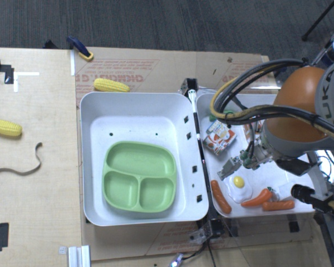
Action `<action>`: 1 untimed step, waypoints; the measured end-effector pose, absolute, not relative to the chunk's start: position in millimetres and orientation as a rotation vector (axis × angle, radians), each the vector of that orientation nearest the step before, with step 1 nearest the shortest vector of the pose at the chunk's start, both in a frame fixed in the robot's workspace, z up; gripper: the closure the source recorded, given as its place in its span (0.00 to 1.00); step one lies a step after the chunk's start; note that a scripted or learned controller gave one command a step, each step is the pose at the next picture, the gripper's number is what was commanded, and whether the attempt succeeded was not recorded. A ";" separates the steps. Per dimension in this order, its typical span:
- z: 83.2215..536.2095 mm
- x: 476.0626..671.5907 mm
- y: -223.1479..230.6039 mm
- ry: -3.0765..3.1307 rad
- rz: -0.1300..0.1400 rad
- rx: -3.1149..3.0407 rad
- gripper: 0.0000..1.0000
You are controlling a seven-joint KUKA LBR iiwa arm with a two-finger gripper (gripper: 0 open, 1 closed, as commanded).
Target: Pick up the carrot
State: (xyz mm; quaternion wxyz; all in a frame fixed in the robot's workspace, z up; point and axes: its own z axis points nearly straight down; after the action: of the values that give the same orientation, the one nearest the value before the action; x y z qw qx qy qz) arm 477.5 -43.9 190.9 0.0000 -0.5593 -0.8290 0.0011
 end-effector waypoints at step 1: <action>101.5 476.5 -107.2 -2.463 0.005 -1.948 0.00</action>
State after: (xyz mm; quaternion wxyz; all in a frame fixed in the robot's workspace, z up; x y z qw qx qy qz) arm 476.5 -107.2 101.5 0.0007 -0.6204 -0.7843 0.0014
